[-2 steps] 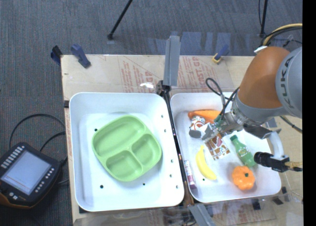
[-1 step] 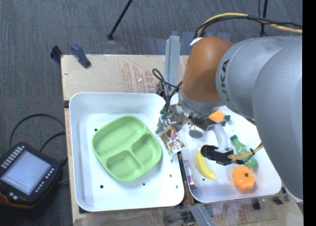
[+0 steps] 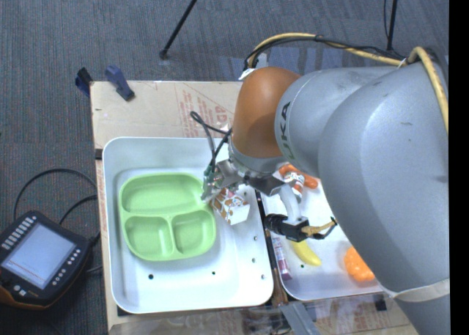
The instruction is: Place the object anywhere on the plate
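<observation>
Hand (image 3: 220,183) sits just right of the green plate (image 3: 167,216); small carton (image 3: 231,206) directly beneath, touching it. Grip state cannot be determined.

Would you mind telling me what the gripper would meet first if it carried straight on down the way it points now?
Probably the small patterned carton just under the gripper, beside the green plate's right rim; depth is unclear from above.

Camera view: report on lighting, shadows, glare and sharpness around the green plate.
Camera view: light is even and soft, with the green plate evenly lit and free of glare; faint shadow lies under the arm on the white bin; the small carton by the hand looks slightly soft, its print unreadable; the arm's near grey casing is large and a little blurred.
</observation>
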Tool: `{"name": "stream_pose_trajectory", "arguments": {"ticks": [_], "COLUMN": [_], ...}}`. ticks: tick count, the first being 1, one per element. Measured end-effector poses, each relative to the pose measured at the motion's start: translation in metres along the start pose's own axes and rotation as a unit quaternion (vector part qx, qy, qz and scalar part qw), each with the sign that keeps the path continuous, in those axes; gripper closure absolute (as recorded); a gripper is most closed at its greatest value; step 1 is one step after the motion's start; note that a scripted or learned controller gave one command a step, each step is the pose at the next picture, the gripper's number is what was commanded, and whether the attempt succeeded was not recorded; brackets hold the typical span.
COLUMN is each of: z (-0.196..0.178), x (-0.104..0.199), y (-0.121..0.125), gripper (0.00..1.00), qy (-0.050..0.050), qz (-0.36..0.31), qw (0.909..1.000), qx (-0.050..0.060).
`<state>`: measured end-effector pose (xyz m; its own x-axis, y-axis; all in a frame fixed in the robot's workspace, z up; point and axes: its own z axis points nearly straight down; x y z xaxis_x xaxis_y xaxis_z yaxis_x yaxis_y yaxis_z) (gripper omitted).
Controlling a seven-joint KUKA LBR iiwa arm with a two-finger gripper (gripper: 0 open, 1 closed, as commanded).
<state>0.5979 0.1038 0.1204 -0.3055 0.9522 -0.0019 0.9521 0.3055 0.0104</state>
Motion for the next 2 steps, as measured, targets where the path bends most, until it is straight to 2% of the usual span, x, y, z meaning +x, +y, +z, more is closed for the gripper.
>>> {"name": "stream_pose_trajectory", "arguments": {"ticks": [1,2], "z": [-0.0557,-0.0556], "x": [0.0347,0.0356], "y": [0.0332,0.0332], "gripper": [1.00,0.00], "qy": [-0.001,-0.001], "qz": [0.228,0.228], "qw": [0.9735,0.9737], "qx": [0.007,0.008]}}
